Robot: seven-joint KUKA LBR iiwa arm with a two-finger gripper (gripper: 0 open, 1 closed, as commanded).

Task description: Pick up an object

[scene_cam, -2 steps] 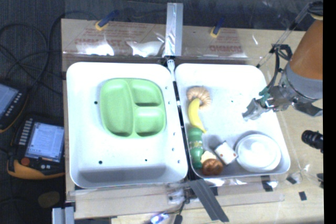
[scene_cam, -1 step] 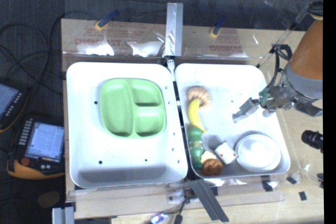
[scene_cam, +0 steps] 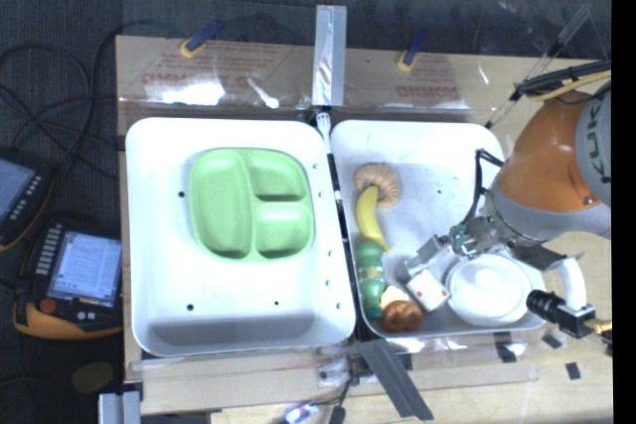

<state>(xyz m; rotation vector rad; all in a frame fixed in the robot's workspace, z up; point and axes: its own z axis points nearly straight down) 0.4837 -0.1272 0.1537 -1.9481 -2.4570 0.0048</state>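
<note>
The right bin [scene_cam: 437,139] holds several items along its left side: a tan ring-shaped pastry [scene_cam: 378,182], a yellow banana [scene_cam: 370,216], a green vegetable-like piece [scene_cam: 371,275] below it, and a brown rounded item [scene_cam: 401,315] in the near-left corner. My gripper [scene_cam: 422,275] is low in the right bin's near half, just right of the green piece and above the brown item. Its fingers stand open, with bare bin floor between them. The orange-banded arm [scene_cam: 547,164] reaches in from the right.
The left bin [scene_cam: 159,293] holds a green divided plate [scene_cam: 251,202]. A raised divider [scene_cam: 338,233] separates the two bins. Bare white floor lies in the right bin's far right part. Tablets and cables lie off the bench at left.
</note>
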